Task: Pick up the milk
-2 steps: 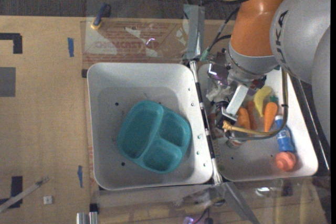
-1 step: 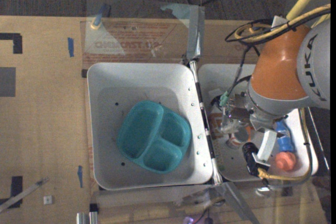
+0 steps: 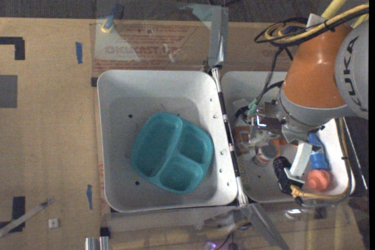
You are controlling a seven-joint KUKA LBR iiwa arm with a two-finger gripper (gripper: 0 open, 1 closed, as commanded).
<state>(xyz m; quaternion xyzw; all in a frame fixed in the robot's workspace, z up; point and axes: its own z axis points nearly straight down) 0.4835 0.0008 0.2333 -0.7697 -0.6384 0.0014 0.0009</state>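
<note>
Gripper (image 3: 262,139) is low in the right white bin (image 3: 234,88), under the grey arm with the orange band (image 3: 313,76), and from my seat I cannot tell how it is set. I take the white carton with blue markings (image 3: 304,156), tilted just right of the gripper beside a salmon-pink rounded item (image 3: 318,180), to be the milk, though it is partly covered by the wrist. I judge it light and fairly stiff but easy to dent, with smooth sides that could slip; I would take it across its flat faces near mid-height. Left of the divider, the other white bin (image 3: 117,102) carries a teal three-compartment plastic tray (image 3: 173,152).
</note>
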